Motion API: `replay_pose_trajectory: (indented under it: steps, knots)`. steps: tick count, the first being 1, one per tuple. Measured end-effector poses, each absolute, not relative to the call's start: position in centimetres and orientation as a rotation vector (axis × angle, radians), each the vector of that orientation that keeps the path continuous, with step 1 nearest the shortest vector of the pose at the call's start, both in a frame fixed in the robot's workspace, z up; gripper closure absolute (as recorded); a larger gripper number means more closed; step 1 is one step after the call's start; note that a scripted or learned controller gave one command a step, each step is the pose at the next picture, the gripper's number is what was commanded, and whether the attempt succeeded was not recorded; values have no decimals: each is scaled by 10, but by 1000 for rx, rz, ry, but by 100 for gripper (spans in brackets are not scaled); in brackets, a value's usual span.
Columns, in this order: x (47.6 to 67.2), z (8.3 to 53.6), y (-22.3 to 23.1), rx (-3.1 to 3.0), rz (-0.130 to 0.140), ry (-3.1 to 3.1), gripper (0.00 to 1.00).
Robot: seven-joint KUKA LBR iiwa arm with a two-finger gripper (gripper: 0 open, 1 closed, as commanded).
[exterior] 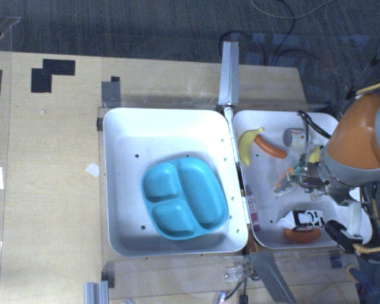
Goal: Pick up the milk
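The milk [308, 218] looks like a small white carton with black patches, lying near the front of the right bin [266, 236]. My gripper [302, 177] hangs over the middle of that bin, just behind the carton and apart from it. The grey arm with its orange band [362, 135] reaches in from the right and hides the bin's right side. Nothing shows between the gripper and the milk.
A red round item [302, 235] lies against the milk's front. A banana [249, 143], an orange sausage [270, 147] and a grey can [293, 136] sit at the back; a thin orange piece [284, 182] lies left of the gripper. The left bin [123, 170] holds a blue divided plate [185, 197].
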State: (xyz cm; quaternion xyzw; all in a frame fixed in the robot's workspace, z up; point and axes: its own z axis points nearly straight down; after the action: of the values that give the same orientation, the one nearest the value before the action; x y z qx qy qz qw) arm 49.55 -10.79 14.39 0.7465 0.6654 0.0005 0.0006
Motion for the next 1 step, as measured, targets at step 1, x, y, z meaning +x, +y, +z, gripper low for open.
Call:
replay_pose_trajectory:
  steps: [1]
  knots:
    - [498,155,-108,2339,7,2090,100]
